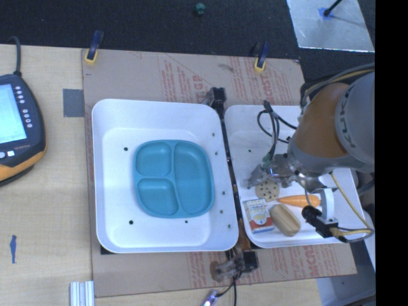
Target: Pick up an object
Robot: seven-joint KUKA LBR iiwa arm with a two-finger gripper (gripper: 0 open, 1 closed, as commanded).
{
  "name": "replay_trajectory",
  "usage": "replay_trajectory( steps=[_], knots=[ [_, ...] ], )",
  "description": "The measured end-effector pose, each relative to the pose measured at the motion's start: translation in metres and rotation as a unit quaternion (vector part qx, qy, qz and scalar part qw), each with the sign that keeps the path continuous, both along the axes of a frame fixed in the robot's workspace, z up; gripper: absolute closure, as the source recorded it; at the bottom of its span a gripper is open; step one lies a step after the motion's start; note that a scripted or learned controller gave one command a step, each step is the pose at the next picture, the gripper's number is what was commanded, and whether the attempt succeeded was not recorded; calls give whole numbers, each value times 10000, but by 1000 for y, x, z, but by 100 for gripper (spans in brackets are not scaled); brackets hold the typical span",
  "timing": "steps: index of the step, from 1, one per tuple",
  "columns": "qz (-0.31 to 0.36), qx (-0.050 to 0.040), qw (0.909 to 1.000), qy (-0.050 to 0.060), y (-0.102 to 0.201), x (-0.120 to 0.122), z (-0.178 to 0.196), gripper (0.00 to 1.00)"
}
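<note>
The grey arm [335, 129] is reaching in from the right and hanging over the right bin [245, 129], its gripper [266, 172] sitting low above a round, perforated cracker-like piece [266, 189]. Whether the fingers are wide or narrow cannot be told (the wrist and cables are blocking them). Just beside that piece, an orange carrot [298, 201] is lying across the bin, with a tan bread roll [285, 220] near it and a small red-and-white packet [256, 213] at the roll's left. In the left bin [111, 171], a blue divided plate [173, 178] is resting flat. A handheld pendant [19, 129] is lying on the counter [44, 234] at far left.
</note>
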State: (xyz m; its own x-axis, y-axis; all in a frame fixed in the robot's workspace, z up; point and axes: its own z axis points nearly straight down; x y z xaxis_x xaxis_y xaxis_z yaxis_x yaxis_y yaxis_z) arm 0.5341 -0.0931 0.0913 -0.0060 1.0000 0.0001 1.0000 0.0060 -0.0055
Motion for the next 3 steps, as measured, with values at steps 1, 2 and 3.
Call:
replay_trajectory(
  steps=[1, 2, 3],
  knots=[
    [-10, 0, 10000, -14, -4, 25, 0, 0],
    [-7, 0, 10000, -18, -35, 106, 1, 0],
    [-10, 1, 10000, -5, -23, 48, 0, 0]
  ],
)
